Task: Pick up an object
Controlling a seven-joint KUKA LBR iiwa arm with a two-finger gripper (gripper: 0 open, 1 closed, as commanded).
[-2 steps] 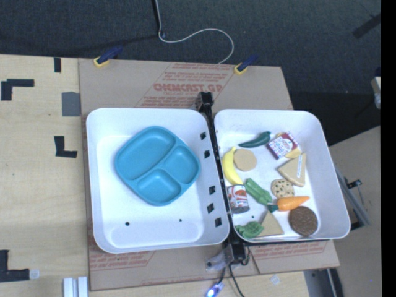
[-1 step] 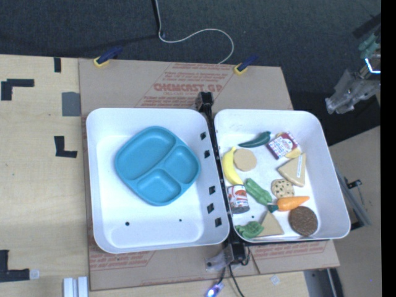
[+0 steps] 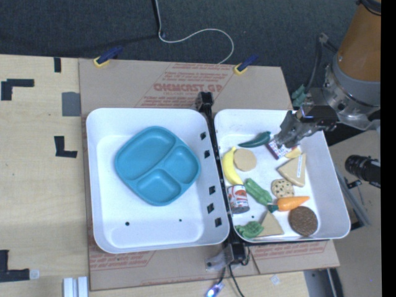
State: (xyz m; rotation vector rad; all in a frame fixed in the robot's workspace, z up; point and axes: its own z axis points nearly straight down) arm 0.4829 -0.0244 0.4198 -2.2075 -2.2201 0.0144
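My gripper hangs over the back part of the right bin, reaching in from the right. Just below its tip lies a small dark red and white packet, touching it or very close; whether it is held I cannot tell. A dark green pepper lies to the left of the gripper. A pale cheese wedge and a small yellow piece lie just in front of it. Further left are a banana and a round tan cracker.
The same bin holds a green pickle, a chip cookie, a carrot, a small can, a brown round biscuit, a sandwich triangle and a green leaf. A blue divided plate lies in the left bin.
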